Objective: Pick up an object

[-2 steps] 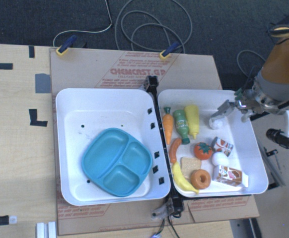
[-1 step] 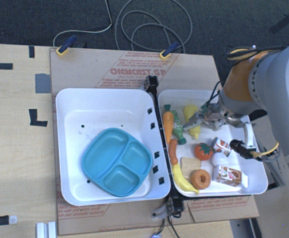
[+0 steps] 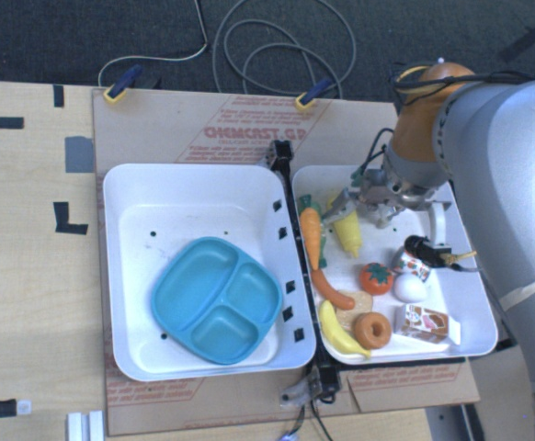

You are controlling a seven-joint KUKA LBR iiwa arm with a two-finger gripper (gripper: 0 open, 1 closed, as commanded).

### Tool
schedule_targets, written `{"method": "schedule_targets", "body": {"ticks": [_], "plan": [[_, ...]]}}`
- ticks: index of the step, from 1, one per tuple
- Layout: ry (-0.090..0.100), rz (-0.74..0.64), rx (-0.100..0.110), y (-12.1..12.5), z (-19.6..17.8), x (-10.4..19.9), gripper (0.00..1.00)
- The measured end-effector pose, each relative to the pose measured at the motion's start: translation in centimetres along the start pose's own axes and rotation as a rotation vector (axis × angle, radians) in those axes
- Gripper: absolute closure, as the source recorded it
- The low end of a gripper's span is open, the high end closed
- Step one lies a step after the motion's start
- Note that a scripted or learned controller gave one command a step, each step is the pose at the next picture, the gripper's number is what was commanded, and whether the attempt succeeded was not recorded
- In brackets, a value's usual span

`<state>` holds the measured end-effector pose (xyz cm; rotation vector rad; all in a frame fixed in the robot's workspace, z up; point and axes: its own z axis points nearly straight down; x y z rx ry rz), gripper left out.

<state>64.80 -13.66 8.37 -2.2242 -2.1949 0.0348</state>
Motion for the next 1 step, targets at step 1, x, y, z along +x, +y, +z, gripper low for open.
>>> {"method": "schedule_targets", "body": {"ticks": [1], "plan": [[-0.004,-0.003,0.011,-0.14,-0.92,-0.03,1.0]]}}
